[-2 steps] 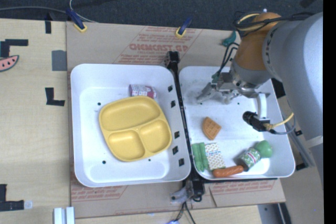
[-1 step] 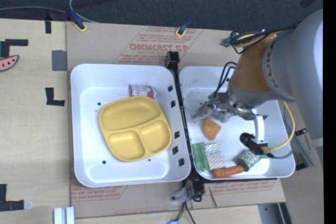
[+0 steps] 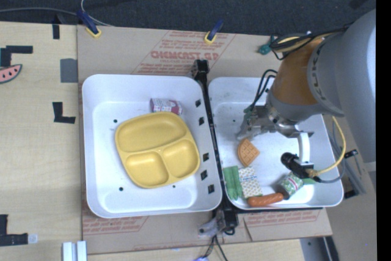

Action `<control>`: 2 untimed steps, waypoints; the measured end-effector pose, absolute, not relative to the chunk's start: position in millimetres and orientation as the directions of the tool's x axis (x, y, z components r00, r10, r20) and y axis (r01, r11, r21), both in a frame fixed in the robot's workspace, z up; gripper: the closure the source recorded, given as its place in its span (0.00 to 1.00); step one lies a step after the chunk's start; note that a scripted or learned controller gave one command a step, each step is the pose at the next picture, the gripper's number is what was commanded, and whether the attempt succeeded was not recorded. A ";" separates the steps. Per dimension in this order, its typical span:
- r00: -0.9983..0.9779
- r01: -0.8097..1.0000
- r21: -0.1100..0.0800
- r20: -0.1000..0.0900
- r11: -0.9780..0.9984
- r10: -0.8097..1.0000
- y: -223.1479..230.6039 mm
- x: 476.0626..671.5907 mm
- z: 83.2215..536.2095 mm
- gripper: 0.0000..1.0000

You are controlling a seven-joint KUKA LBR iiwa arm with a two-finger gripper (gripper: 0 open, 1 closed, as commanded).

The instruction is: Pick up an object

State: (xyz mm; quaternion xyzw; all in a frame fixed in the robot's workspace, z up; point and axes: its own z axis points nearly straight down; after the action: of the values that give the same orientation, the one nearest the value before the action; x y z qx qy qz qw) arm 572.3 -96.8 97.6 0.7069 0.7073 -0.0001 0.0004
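as the grey arm [image 3: 360, 70] with its orange band reaches in from the right over the right-hand white bin [image 3: 330, 197], its gripper [image 3: 247, 130] hangs just above a tan waffle-like piece [image 3: 247, 153] that lies flat on the bin floor, well away from the walls. whether the tool is spread or pressed together cannot be told from this slanting view, and the waffle piece itself rests on the white floor just beneath the tool's tip. directly below the waffle piece, toward the near wall, lie a green strip [image 3: 232, 183] and, touching its right side, a pale patterned packet [image 3: 249, 180]. further below the waffle piece, against the near rim, an orange-red sausage [image 3: 266, 198] lies lengthwise. down and to the right of the waffle piece sits a small green-and-white can [image 3: 292, 185], close by the sausage's right end. well to the left of the waffle piece, in the left-hand bin [image 3: 101, 131], a yellow three-part plate [image 3: 157, 148] lies at a slant, and a small maroon-and-white packet [image 3: 166, 106] sits against the plate's far edge.
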 end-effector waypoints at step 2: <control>-0.002 1.000 -0.001 0.000 0.002 1.000 -57.7 600.2 184.0 0.00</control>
State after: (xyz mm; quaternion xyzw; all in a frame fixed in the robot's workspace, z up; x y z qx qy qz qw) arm 600.2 -57.7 184.0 0.7064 0.7078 -0.0004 -0.0003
